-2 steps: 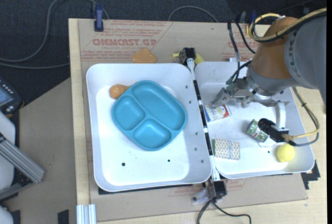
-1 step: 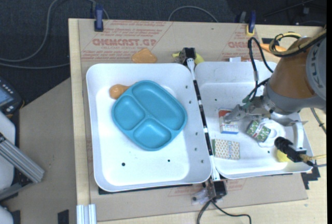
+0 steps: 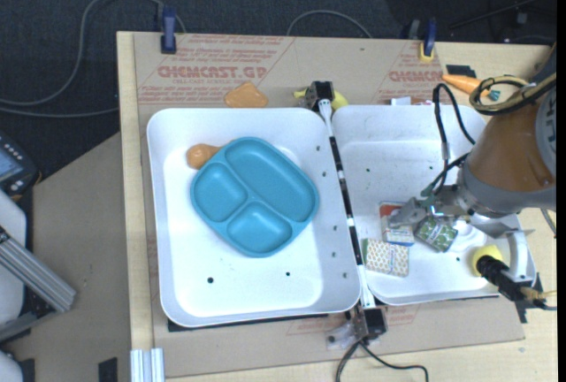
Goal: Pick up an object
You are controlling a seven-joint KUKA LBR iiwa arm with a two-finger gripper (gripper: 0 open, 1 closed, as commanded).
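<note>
The hand (image 3: pixel 423 214) is lowered into the right bin (image 3: pixel 389 134) over small packets (image 3: pixel 387 257). Its grip cannot be told. A blue tray (image 3: pixel 254 194) is seen in the left bin (image 3: pixel 177 265).

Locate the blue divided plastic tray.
The blue divided plastic tray lies in the left white bin, toward its upper middle, an orange object at its upper-left edge.

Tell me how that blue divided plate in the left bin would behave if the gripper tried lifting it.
The blue divided plate looks like rigid moulded plastic, so it likely stays stiff and fairly light. It is wide and lies flat on the left bin, so only its thin rim offers a pinch, and that smooth rim may slip. It seems unlikely to roll.
</note>
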